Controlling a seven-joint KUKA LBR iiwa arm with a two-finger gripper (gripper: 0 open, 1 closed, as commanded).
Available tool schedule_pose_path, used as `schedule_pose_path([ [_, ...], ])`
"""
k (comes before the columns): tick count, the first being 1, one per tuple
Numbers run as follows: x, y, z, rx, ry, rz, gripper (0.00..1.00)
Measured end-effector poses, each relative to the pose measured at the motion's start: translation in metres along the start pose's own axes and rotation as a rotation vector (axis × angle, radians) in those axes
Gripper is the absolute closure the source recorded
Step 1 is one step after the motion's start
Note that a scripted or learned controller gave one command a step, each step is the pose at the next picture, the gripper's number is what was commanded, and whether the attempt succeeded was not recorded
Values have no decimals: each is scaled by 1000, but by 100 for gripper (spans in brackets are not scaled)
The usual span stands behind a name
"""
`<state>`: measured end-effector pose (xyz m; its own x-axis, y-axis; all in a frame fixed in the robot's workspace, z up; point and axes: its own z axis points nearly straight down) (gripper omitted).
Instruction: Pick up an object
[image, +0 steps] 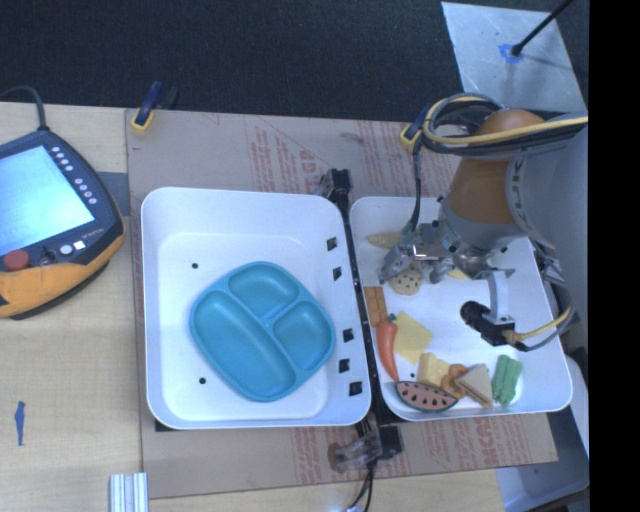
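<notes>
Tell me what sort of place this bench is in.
Probably a robotics lab test bench: a grey arm reaches over two white bins, toy food fills one, and a teach pendant lies beside them.

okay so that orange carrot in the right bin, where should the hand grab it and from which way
Grip the carrot across its thicker middle, coming straight down from above. It lies flat and long beside the right bin's left wall, so the fingers should close across its narrow width; the yellow cheese slice crowds its right side, leaving little room.

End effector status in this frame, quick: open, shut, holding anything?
End effector: cannot be told; it sits low over the right bin near the cookie.
</notes>
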<state>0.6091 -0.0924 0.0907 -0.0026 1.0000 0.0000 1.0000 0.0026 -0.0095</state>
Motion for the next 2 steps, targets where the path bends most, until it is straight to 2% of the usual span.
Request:
schedule_pose_path([
  [1,-5,39,-2,-11,-1,-3,0],
  [2,0,36,-2,-5,0,-3,0],
])
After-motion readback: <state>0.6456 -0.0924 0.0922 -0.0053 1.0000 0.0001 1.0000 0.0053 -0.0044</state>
